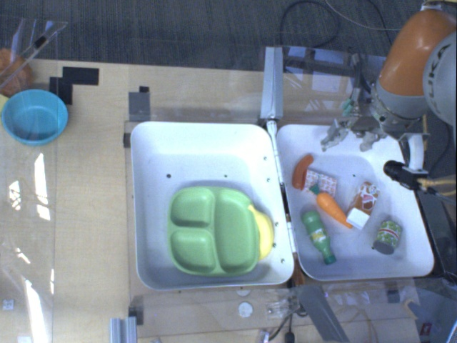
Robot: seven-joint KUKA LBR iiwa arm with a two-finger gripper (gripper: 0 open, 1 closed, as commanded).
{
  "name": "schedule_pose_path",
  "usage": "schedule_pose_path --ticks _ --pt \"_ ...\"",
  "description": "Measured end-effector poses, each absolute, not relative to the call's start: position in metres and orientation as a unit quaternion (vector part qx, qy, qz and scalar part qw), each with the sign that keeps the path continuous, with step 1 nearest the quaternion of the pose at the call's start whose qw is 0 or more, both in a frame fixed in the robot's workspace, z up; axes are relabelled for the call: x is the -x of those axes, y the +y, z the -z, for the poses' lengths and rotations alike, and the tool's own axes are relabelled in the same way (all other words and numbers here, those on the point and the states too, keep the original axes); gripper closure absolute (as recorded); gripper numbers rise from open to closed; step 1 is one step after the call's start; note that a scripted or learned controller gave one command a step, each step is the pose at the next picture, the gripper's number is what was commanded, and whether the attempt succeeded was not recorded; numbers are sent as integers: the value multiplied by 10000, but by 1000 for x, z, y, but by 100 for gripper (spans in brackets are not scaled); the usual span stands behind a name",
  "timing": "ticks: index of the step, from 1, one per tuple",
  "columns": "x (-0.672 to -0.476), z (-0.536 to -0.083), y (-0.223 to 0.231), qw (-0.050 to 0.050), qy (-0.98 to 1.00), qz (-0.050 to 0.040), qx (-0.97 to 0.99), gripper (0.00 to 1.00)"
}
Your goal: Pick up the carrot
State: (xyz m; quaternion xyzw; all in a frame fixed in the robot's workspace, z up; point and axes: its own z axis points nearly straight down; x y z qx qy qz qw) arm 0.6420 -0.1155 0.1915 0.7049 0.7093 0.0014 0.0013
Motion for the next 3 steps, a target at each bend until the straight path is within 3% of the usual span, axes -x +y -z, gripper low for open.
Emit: schedule_pose_path --ticks 1,2,3 --pt "-624 -97 -117 91 7863 -65 -6177 0" --pt "-569 -97 -88 141 8108 -87 -5851 0" --pt "-564 -98 -89 174 8956 -75 -4445 0"
